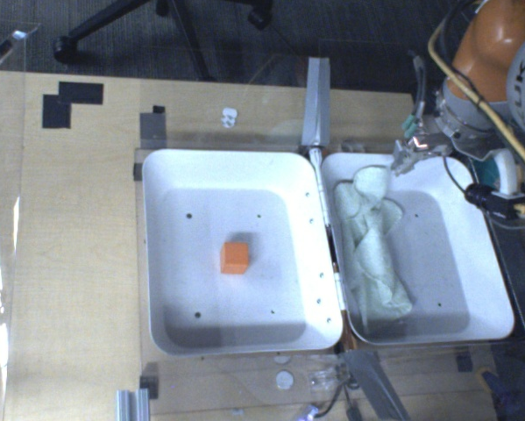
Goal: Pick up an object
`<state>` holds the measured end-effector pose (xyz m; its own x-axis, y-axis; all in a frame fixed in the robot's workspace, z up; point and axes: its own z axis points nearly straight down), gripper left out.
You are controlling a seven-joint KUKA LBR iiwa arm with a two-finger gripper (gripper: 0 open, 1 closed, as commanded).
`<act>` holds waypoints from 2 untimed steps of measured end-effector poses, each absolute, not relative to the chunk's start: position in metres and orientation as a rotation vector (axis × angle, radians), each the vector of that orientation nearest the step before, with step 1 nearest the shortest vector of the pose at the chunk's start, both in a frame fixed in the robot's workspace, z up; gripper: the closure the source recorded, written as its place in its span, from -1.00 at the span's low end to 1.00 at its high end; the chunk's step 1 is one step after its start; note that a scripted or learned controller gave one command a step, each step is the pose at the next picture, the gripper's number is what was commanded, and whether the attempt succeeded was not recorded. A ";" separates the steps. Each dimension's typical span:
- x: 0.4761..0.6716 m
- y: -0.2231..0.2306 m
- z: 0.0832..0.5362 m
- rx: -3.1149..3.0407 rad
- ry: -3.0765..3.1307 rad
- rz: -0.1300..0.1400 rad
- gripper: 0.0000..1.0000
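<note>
Cloth (373,251), pale, rolled and crumpled, in the right bin (472,314); long axis running from the bin's far-left corner toward its near middle, upper end bunched just below the gripper (405,158).

Bench (60,261): light wood, bearing two shallow white bins side by side, a metal divider post (315,103) rising at their shared far edge. Black tape marks (69,102) at far left of the bench. Chair base (170,7) on dark carpet beyond.

Left bin (170,314): white, holding one small orange cube (235,258) near its middle, well apart from the arm.

Arm (499,33): grey with orange housing, reaching in from the right, cables looping down its side. Wrist tilted over the far edge of the right bin.

Gripper: poised at the far side of the right bin, tips just above or touching the cloth's upper end; contact not resolvable. Cannot tell how far apart the tips stand, nor whether any fabric sits in them.

Judgement: cloth the nearer candidate by far, lying down and slightly left from the tool along its own length. Cube would need a full reach across the divider. Soft, loose folds likely to slip or drag rather than lift clean.
</note>
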<state>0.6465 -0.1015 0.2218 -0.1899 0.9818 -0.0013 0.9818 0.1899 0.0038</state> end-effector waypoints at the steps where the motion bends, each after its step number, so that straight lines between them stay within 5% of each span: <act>1: 0.646 -0.102 0.221 1.998 2.421 0.002 -1.00; 2: 0.669 -0.121 0.098 1.848 2.533 0.005 -1.00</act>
<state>0.6693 -0.1210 0.0985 -0.3050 0.9523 -0.0033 0.9523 0.3050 0.0060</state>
